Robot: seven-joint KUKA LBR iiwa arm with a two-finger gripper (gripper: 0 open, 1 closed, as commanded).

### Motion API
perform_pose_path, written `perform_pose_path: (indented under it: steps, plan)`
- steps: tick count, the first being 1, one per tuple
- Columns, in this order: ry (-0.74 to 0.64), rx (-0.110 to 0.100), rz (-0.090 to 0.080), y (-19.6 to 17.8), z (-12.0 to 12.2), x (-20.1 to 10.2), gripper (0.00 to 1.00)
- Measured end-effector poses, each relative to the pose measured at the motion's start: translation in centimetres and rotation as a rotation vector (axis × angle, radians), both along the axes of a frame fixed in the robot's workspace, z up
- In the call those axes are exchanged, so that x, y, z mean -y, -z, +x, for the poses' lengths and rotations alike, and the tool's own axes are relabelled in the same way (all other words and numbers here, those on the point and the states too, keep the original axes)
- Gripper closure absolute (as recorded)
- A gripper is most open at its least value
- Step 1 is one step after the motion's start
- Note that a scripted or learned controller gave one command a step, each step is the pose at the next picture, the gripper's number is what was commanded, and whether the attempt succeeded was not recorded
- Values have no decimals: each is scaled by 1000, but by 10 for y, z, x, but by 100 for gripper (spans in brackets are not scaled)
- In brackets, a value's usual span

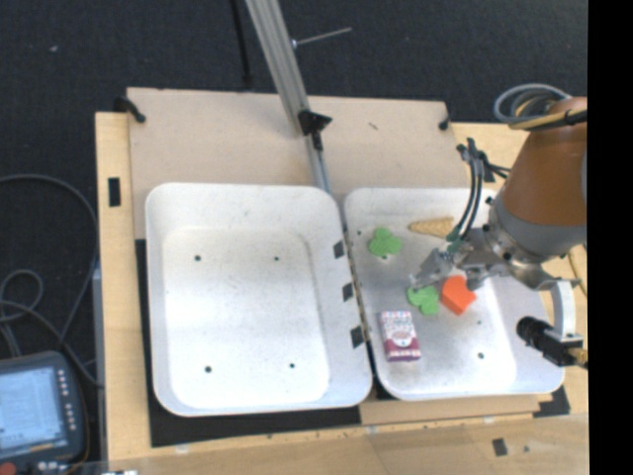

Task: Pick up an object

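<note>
My gripper hangs over the middle of the right bin, under the grey and orange arm. Just below its tip lie an orange cube and a green piece, side by side and close to the gripper. Whether it touches either of them is unclear. Another green piece lies to the upper left of the gripper. A tan cone rests near the bin's far wall. A small pink and white box sits toward the bin's front left.
The left bin stands beside the right one, their rims meeting at a divider with black clips. A slanted metal pole rises behind the bins. Cables hang off the arm at the right bin's far side.
</note>
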State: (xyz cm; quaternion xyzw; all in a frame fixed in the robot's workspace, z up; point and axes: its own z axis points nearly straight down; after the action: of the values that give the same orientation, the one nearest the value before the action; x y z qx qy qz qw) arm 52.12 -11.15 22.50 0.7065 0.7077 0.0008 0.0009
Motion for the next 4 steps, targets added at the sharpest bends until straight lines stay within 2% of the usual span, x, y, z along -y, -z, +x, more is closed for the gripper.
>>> perform_pose_path:
  steps: [1,3,4]
  plan:
    - [5,1,0,0,0,0,0]
    - [3,-5,-1,86,-3,2,0]
    - [3,3,2,122,0,3,0]
